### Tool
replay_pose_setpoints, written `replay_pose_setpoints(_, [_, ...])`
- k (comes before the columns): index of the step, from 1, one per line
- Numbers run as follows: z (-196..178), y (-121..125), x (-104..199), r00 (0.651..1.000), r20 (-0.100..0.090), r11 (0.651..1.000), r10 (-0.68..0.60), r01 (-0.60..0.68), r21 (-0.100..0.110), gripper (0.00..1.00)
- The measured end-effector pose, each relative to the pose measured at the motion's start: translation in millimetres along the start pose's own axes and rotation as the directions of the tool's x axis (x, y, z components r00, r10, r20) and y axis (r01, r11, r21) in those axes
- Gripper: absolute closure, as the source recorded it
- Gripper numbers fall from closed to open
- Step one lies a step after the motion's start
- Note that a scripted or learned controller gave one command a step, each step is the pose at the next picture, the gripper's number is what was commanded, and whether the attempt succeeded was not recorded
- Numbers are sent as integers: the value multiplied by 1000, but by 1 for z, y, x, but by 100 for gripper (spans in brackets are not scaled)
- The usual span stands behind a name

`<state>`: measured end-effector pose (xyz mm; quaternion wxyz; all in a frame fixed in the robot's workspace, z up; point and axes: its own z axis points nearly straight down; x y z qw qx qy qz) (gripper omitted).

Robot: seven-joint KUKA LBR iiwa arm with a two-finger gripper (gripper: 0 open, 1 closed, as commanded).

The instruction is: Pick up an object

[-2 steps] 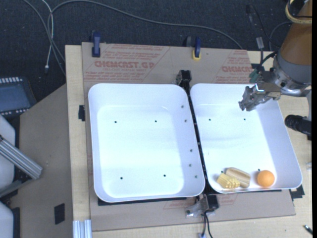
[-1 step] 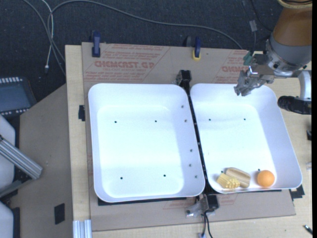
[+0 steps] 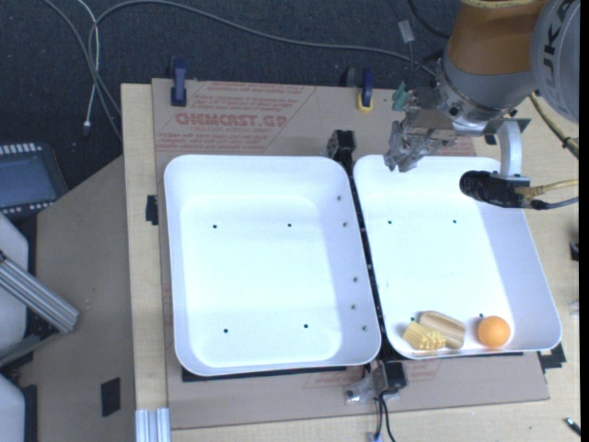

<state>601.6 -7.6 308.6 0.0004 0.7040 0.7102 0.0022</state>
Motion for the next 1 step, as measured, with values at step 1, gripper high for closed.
replay_pose_setpoints(1, [13, -77, 20, 1000, 2, 1000, 7, -7, 4, 100])
